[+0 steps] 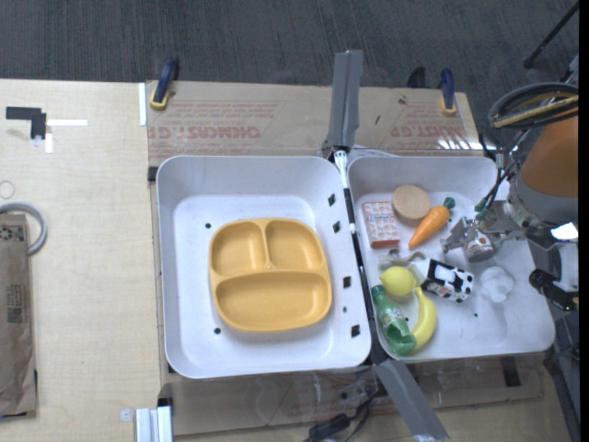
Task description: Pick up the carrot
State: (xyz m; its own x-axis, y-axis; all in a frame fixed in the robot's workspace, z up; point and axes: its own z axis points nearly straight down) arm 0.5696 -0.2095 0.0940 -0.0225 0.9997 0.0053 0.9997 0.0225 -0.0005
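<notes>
Grey metal, the pincer (pixel 463 239) sits low in the right bin (pixel 515 339); whether it is open or closed I cannot tell. Just left of it lies one carrot (pixel 429 226), tilted, its green top toward the far right, apart from the pincer. Beyond the carrot: one tan round disc (pixel 411 201) and one red-and-white packet (pixel 379 223). Nearer: one black-and-white cow toy (pixel 449 282), one lemon (pixel 398 282), one banana (pixel 423 319), one green bottle (pixel 390 320). One yellow three-compartment plate (pixel 271 273) occupies the left bin (pixel 184 247).

The carrot (pixel 429 226) is hemmed in: a round biscuit (pixel 411 201) touches its upper left, the hand (pixel 463 238) sits just right. Bare bin floor (pixel 515 325) lies lower right.
</notes>
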